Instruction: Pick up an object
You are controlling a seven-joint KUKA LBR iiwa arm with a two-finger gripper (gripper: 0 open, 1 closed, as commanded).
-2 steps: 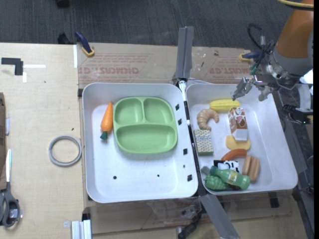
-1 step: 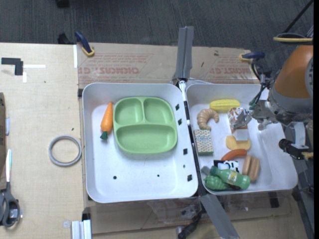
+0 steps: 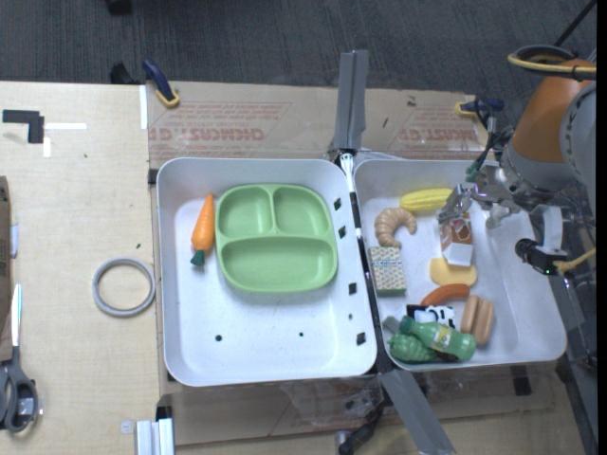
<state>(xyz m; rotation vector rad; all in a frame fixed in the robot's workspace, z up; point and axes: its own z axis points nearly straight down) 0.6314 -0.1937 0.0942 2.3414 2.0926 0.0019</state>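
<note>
My gripper (image 3: 461, 209) hangs low over the back of the right bin (image 3: 531, 344), reaching in from the right under the grey and orange arm. Directly below and in front of it stands a small white and red carton (image 3: 458, 245); I cannot see whether they touch. A yellow corn cob (image 3: 425, 199) lies just to its left, with a croissant (image 3: 394, 224) beyond that. Further forward lie a cracker box (image 3: 387, 271), a yellow cheese wedge (image 3: 446, 273), a red sausage (image 3: 444, 294), a hot dog (image 3: 477, 318) and a green bottle (image 3: 432, 342).
The left bin (image 3: 190, 339) holds a green divided plate (image 3: 277, 235) and a carrot (image 3: 202, 224) beside it. A raised divider (image 3: 353, 245) separates the bins. On the bench to the left lie a tape ring (image 3: 123, 285) and scissors (image 3: 17, 391).
</note>
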